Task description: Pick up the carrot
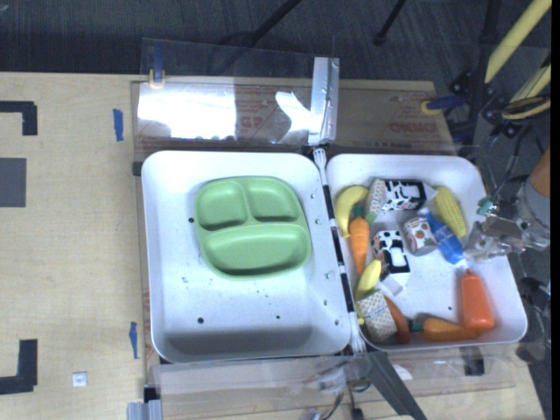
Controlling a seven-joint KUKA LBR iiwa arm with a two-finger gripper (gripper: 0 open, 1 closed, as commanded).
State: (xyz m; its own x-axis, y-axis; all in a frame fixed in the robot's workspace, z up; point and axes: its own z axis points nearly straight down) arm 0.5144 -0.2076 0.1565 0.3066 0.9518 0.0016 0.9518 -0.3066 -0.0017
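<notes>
Several orange carrot-like toys lie in the right bin (503,274). One carrot (359,248) runs along the bin's left wall, just below a yellow banana (349,203). Another carrot (444,328) lies flat by the front wall, its green end pointing left. A smaller one (398,316) lies slanted beside it. My gripper (492,236) hangs over the bin's right side, above a blue toy (446,241) and behind an upright orange bottle shape (475,301). It is well to the right of the left-wall carrot and holds nothing that I can see.
The left bin (166,287) bears a green divided plate (252,224). The right bin also holds a corn cob (451,206), a black-and-white cow-patterned toy (402,194), a small white carton (418,234) and a second banana (370,276). A clear panel (227,103) stands behind the bins.
</notes>
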